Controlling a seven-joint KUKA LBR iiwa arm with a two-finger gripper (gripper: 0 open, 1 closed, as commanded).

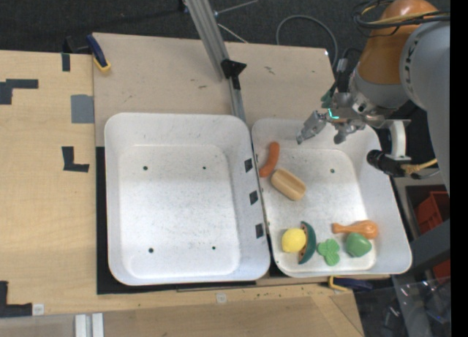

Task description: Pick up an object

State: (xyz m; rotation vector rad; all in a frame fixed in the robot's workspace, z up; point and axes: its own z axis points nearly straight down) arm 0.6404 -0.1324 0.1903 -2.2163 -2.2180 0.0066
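Camera view: two shallow white bins sit side by side on the table [44, 182]. The left bin [117, 204] shows a bare speckled floor. The right bin [380, 197] holds all the toy food items.

Contents of right bin, far to near:
- orange-red sausage [270, 158], lying near the left wall, long axis running roughly toward the far edge
- tan bread roll [288, 184], just beside the sausage on its near side; whether they touch cannot be told
- yellow lemon [294, 240], in the near part of the bin
- dark green curved piece [308, 243], touching the lemon on its right side
- small green leafy piece [330, 251], just beside the curved piece
- orange carrot-like piece [356, 229], lying crosswise, with a green rounded vegetable [357, 245] directly below it, apparently touching

Arm: grey body with orange band [391, 43] enters from the right. The gripper [325, 131] hangs over the far edge of the right bin, above the sausage and roll and well apart from the near cluster. The jaws stand spread wide, two fingers [309, 129] angled apart, nothing between them. No object is held; all items rest on the bin floor

A grey metal rail [208, 28] runs diagonally across the far side of the table. A blue and yellow clamp [99, 52] sits at the table's far left corner
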